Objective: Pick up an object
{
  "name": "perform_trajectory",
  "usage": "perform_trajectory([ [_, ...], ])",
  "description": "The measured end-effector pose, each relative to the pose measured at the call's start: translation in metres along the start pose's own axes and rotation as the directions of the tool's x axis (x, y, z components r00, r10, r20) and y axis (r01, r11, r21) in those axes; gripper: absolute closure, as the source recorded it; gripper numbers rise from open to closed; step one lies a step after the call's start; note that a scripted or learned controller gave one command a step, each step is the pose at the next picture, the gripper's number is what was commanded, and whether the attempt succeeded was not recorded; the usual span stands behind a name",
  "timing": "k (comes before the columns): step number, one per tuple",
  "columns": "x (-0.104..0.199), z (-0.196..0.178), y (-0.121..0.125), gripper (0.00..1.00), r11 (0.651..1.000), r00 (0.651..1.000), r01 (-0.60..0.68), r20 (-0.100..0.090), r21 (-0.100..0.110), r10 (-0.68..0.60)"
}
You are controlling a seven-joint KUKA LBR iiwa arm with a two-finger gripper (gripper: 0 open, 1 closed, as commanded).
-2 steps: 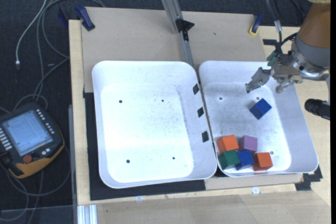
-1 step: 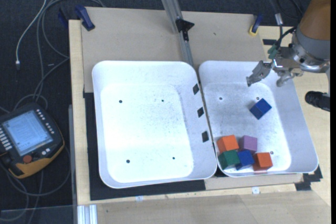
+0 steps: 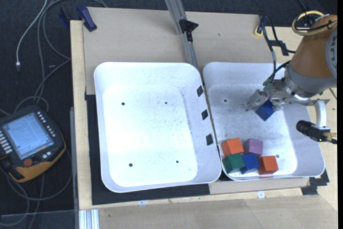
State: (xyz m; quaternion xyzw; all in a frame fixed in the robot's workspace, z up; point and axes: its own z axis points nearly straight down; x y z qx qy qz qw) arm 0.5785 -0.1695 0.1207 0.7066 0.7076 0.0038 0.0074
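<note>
Overhead, tabletop point(image 3: 139, 29) carries two white bins. Left bin point(image 3: 107, 94) bare inside. Right bin point(image 3: 230, 80) holds a cluster at its near edge: orange cube point(image 3: 232, 146), purple cube point(image 3: 254, 146), green cube point(image 3: 232, 163), blue cube point(image 3: 250, 161), second orange cube point(image 3: 268, 164). Gripper point(image 3: 262, 104) above right bin, clenched on a blue block point(image 3: 265, 111), raised over the floor.

White speckled bins point(image 3: 144, 126); orange point(image 3: 232, 146), purple point(image 3: 254, 146), green point(image 3: 233, 162), blue point(image 3: 250, 161) blocks; blue block point(image 3: 265, 111) in grey claw point(image 3: 261, 104).
</note>
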Motion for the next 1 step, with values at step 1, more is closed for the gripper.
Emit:
perform_trajectory([
  [1,-0.0271,0.0097,0.0009,0.0,1.0,1.0,0.001,0.0,-0.009,-0.001],
])
